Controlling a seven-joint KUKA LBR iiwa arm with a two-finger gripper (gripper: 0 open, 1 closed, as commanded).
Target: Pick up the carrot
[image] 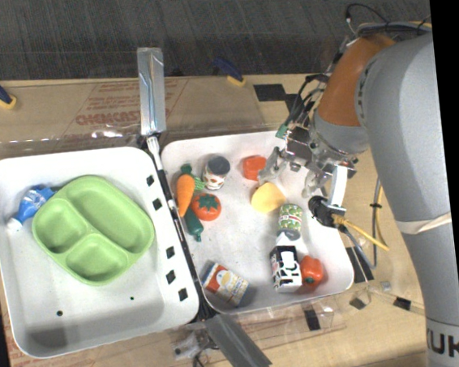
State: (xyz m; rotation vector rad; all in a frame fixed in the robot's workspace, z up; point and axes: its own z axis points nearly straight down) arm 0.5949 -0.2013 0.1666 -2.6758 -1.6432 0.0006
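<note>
The orange carrot (184, 191) with its green top lies tilted at the left edge of the right bin (244, 242), close to the divider. A small tomato (207, 207) touches its right side. My gripper (292, 176) hangs over the right part of the same bin, well to the right of the carrot and just above a yellow lemon (267, 196). Its fingers stand open and spread, with nothing between them.
The right bin also holds a small can (216, 170), an orange-red piece (253, 167), a green-lidded jar (290, 218), a cow-print carton (285, 267), a red pepper (311, 270) and a packet (225, 284). A green divided plate (93, 227) and a blue object (32, 201) lie in the left bin.
</note>
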